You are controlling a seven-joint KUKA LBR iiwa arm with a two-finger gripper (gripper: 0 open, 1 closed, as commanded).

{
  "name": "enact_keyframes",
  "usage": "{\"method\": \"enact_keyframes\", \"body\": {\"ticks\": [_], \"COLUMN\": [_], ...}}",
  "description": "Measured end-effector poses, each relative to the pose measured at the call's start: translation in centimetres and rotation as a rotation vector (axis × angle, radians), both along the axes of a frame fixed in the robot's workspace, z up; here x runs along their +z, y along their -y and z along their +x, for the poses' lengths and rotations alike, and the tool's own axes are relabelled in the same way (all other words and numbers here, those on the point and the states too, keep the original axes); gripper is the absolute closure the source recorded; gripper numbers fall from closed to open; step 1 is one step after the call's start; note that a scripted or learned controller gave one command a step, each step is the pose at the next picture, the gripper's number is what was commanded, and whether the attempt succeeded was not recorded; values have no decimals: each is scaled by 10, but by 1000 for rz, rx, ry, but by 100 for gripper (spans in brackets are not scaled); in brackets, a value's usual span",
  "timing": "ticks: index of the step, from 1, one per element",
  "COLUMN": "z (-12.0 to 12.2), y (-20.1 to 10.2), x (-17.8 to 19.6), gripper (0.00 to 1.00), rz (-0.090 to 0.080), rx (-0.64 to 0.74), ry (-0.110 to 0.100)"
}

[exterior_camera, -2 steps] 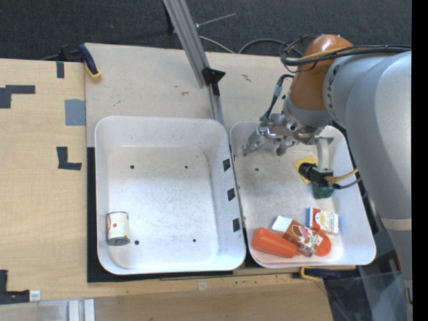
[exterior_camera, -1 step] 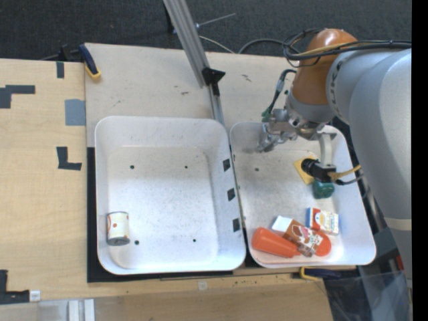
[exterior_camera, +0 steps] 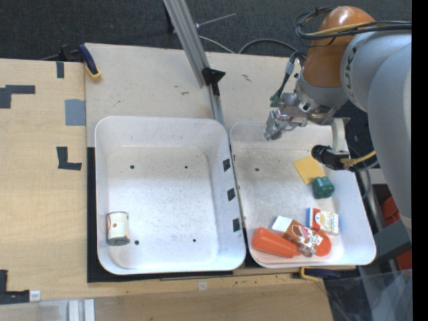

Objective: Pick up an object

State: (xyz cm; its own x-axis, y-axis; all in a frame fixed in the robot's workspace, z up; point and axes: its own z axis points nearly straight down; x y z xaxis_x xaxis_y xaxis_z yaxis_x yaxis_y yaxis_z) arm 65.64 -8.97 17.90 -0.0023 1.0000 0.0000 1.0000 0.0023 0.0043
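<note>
My gripper hangs over the far rim of the right bin, near its back left corner, with nothing seen between its fingers. In that bin lie a yellow block, a dark green piece, a small red and white box, a white block, an orange carrot-shaped toy and a brown and red packet, all toward the near right. In the left bin a small white can stands at the near left corner.
A slanted metal pole runs down to the divide between the bins. A blue and yellow clamp sits at the bench's back left. Black cables loop beside the right bin's far right.
</note>
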Motion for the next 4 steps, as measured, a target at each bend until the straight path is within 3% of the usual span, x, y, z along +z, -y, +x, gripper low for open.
{"method": "enact_keyframes", "body": {"ticks": [2,4], "z": [1,-36], "y": [-1,-92], "x": [93,84], "gripper": [100,100], "rz": [-1,0], "rx": [0,2], "ry": [1,-8]}}
